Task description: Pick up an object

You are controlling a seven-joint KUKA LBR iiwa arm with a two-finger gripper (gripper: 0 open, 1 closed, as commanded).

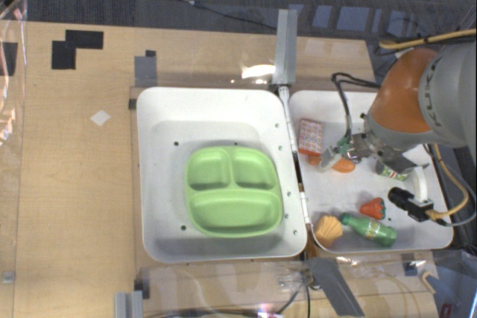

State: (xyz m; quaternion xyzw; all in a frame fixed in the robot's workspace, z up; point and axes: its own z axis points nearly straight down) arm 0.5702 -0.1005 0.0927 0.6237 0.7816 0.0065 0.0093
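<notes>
Nearest along the front edge of the right bin (328, 194) lie a green bottle (370, 229) on its side and a tan lump (328, 229) touching its cap end.

The likely target is the small orange piece (342, 165), lying near the middle of that bin, slightly toward the divider. It looks rounded, low and smooth, with a bit of green at its left end, rather like a toy carrot. The gripper (352, 150) sits right at its upper right side, touching or nearly so. I cannot tell whether the gripper is released or clenched, nor whether the piece is inside it.

To grasp well, I judge the gripper should centre over the orange body, straddle its narrow width and go low to the bin floor before closing, since a rounded thing may squirt out.

Just beside it toward the back left is a red and white packet (310, 136). A red piece (373, 208) lies toward the front. The left bin (160, 160) carries a green divided plate (233, 190).
</notes>
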